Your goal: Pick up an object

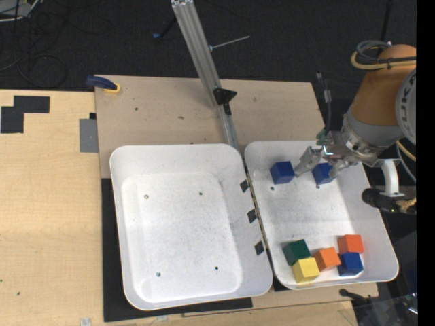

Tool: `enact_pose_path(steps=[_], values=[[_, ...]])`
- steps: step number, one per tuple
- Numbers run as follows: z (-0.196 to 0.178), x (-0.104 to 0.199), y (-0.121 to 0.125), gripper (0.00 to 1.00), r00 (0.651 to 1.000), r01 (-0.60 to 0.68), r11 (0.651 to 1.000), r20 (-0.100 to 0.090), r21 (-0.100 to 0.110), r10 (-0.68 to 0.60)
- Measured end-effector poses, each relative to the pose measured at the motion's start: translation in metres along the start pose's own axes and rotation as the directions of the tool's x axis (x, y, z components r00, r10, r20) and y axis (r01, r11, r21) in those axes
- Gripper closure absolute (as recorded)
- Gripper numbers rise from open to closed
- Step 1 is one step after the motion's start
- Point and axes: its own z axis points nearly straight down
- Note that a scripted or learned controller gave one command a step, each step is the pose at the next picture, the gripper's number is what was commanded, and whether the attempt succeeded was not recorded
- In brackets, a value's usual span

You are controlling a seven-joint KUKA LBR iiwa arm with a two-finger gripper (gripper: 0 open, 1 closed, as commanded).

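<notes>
Two white bins on the worktop (170,107); my candidates all sit in the right bin (380,267). Gripper (324,160) is down at that bin's far end, right at a blue cube (323,174). From this angle the cube looks to sit under or between the fingertips, but I cannot tell whether the gripper is released or clenched, so I log no grasp. A second blue cube (281,172) lies just beside, to the left. Near corner holds a cluster: green cube (296,250), yellow cube (306,269), orange cube (328,257), red-orange cube (351,244), another small blue cube (351,263).

Risks as I judge them: fingers landing on the cube's top rather than straddling it would shove it aside; an off-centre close would let it twist out on lift; a sideways nudge could knock the neighbouring blue cube.
</notes>
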Motion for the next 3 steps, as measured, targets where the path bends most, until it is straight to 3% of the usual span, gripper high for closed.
enact_pose_path(steps=[1,3], values=[[-0.003,0.0,0.001,0.0,1.0,0.0,1.0,0.001,-0.005,0.0],[0.097,0.007,-0.005,0.0,1.0,-0.002,1.0,0.0,0.001,0.002]])
